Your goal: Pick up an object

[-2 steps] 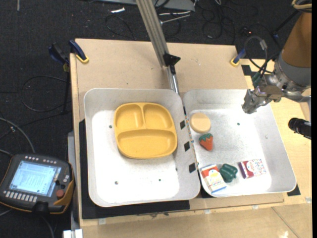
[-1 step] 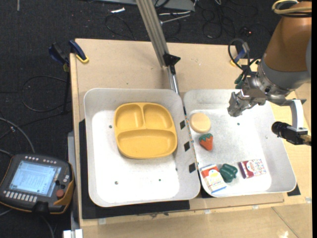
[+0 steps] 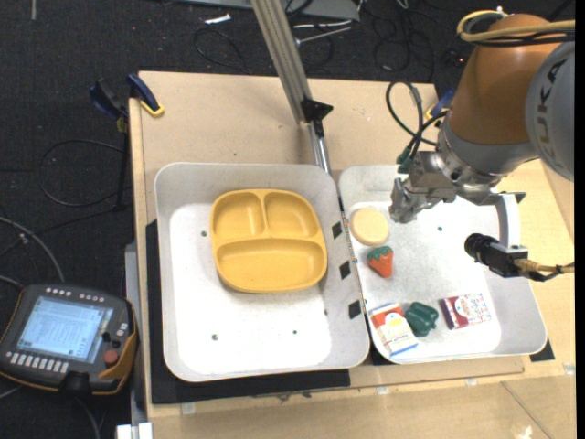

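Observation:
My gripper (image 3: 403, 207) hangs over the upper left part of the right bin (image 3: 521, 337), just right of a pale round disc (image 3: 369, 226). Below the disc lies a red strawberry (image 3: 382, 262) with a green cap. Near the bin's front edge sit a small white and orange carton (image 3: 393, 328), a dark green object (image 3: 421, 316) and a red and white packet (image 3: 467, 311). The gripper stands close to the disc; nothing shows between its fingers.
The left bin (image 3: 183, 337) holds a yellow divided plate (image 3: 269, 240). A black cylindrical part (image 3: 489, 251) juts over the right bin's right side. A metal pole (image 3: 283, 48) slants down to the bins' back edge. A teach pendant (image 3: 64, 337) lies off the bench at lower left.

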